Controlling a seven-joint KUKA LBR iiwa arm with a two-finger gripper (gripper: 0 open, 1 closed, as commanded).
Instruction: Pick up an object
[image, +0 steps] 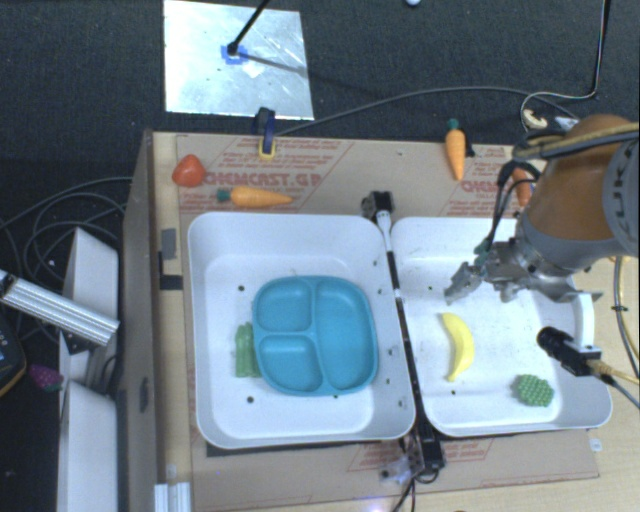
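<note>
Nearest the camera in the right bin (600, 408), a small green bumpy object (533, 390) lies close to the near right corner. Just left of it, and a little farther back, a yellow banana (459, 345) rests on the bin floor, curved, with its far tip pointing toward the middle of the bin. Neither one is touched by the arm.

In the left bin (215, 300) a blue divided plate (314, 334) sits on the floor with three compartments showing. A green piece (244, 351) lies along the plate's left edge, touching or just beside it.

Above the banana, toward the far half of the right bin, the end effector (462, 283) hangs at the end of the grey arm, which comes in from the right with its orange band (575, 190) above the wrist. Its tip points left and down, near the bin floor but apart from the banana. Whether its fingers are spread or closed cannot be told here, and nothing is seen between them.

Farther back, on the tabletop (330, 165) beyond the bins, an orange carrot (259, 197) lies on its side behind the left bin, with a red-orange rounded object (188, 171) to its left. Another carrot (456, 149) lies lengthwise behind the right bin. A blue and yellow clamp (266, 133) grips the far edge of the board.
</note>
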